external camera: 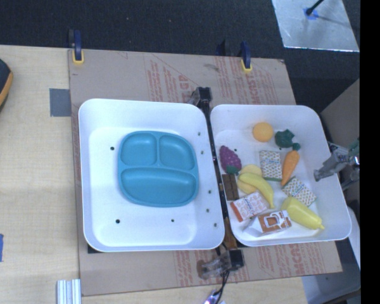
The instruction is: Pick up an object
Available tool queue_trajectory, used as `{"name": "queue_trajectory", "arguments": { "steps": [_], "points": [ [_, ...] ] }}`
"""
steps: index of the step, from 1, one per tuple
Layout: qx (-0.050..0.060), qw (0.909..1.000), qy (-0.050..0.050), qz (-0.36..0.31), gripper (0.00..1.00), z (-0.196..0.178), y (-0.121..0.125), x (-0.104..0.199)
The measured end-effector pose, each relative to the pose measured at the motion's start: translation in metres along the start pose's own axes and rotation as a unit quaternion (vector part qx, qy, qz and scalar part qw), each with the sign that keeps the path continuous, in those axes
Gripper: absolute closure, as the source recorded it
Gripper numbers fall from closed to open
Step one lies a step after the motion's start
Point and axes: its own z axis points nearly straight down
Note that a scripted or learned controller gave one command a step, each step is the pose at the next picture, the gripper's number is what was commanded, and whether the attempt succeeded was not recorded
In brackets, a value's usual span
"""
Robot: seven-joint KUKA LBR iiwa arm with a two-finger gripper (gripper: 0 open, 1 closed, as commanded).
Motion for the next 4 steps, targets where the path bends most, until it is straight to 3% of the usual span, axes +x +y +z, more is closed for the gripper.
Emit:
{"name": "queue_trajectory", "arguments": {
  "steps": [1,2,3,4],
  "points": [
    [0.006,1.0,0.002,-0.001,0.0,0.171,0.031,0.001],
    [-0.002,1.0,0.0,-0.003,0.0,0.171,0.088,0.021],
    [0.0,1.0,0.0,-0.002,1.0,0.16,0.085,0.019],
    [0.002,1.0,0.001,-0.002,1.0,0.172,0.061,0.074]
  ]
}}
